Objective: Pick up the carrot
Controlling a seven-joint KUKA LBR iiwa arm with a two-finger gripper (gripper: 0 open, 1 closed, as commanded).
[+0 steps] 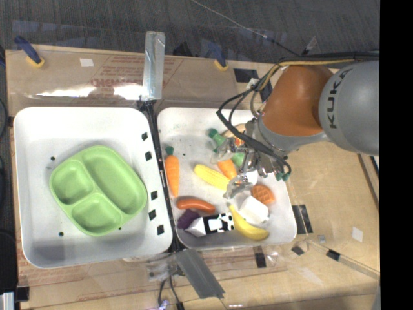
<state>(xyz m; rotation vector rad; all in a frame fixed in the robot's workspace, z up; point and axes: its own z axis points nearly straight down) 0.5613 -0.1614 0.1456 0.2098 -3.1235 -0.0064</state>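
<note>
One carrot [171,174] lies beside the right bin's [193,118] left wall, apart from the gripper [240,173], which hovers over the corn cob [211,176], presumably mid-approach.

Two white bins [39,128], one green plate [97,189], one carrot [171,174], one banana [247,227].

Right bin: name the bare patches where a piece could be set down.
Right bin: bare floor along its far edge, above the carrot and corn. Crowded near the banana and sausage. Left bin: bare white around the green plate.
</note>
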